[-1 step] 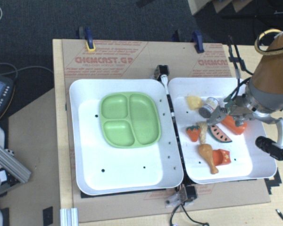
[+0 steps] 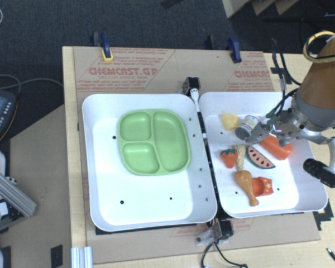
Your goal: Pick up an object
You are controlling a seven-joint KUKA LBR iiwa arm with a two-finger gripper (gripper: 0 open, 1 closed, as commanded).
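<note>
Green plastic, a three-part plate (image 2: 154, 142), lay in the middle of the left bin (image 2: 100, 172), tilted a little against the bin's edges. The right bin (image 2: 301, 197) touched it along a shared rim at the centre of the view, and both sat on a brown board (image 2: 78, 82) held by blue clamps (image 2: 106, 44) at twelve o'clock.

The toys were all in the right bin. A yellow piece (image 2: 229, 120) lay toward eleven o'clock of that bin. A strawberry (image 2: 229, 157) sat at nine o'clock, touching a pale stick (image 2: 240, 157) just beside it. A melon slice (image 2: 259, 157) lay near the bin's centre. A drumstick (image 2: 247, 186) stretched toward six o'clock, with a red block (image 2: 264, 186) touching its right side. An orange piece (image 2: 276, 147) rested at two o'clock from the melon slice, partly under the arm's wrist.

The arm (image 2: 321, 88) came in from three o'clock, its grey wrist low over the bin. The gripper (image 2: 255, 129) hung at twelve o'clock of the melon slice, close to a small grey can (image 2: 245, 128) that lay just right of the yellow piece. I could not tell whether the tool was apart or together, nor whether it touched the can or anything else.
</note>
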